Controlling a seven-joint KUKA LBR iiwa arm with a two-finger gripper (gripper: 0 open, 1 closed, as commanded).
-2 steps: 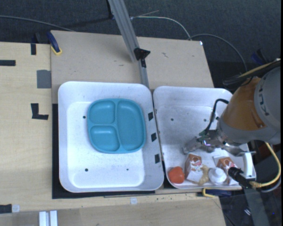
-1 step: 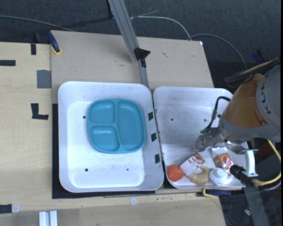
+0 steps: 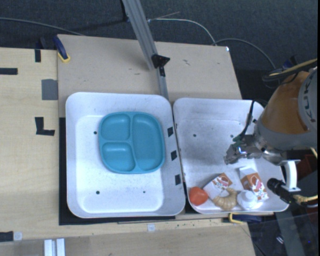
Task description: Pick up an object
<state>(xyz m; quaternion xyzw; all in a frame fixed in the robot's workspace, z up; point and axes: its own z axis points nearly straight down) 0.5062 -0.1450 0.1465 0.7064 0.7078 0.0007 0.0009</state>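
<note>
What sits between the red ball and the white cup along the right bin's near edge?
In the camera view, a tan croissant-shaped toy lies between the red ball and the white cup, with a small carton just behind it.

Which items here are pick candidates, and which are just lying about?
Pick candidates, all in the right bin, near its front edge:
- orange-red ball
- croissant-shaped piece
- small carton
- brown and white packet
- white piece
The gripper hangs above them.

Just lying about:
- blue divided plate in the left bin

Blue divided plate (image 3: pixel 132 142), white bins (image 3: pixel 77 143), orange-red ball (image 3: pixel 198 196), tan croissant (image 3: pixel 225 199).
</note>
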